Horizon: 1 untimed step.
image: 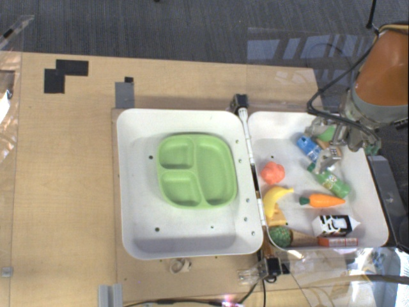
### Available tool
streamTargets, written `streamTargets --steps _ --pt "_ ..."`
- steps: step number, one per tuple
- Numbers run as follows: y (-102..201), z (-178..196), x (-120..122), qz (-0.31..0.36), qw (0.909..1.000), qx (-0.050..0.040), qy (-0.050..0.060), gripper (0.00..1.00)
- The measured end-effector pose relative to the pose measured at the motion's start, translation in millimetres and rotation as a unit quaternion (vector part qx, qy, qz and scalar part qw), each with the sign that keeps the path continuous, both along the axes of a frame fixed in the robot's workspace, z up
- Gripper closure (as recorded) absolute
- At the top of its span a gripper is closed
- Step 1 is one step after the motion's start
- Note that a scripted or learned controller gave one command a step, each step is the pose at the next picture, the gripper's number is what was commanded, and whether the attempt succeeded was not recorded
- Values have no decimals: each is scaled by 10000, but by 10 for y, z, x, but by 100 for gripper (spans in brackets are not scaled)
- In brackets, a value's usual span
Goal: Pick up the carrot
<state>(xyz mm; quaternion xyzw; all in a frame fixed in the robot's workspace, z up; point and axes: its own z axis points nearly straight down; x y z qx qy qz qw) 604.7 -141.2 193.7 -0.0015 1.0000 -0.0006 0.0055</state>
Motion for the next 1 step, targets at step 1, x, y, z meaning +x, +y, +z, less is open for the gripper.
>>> streamTargets --steps 1 --pt "-5 -455 -839 716 9974 0 28 0"
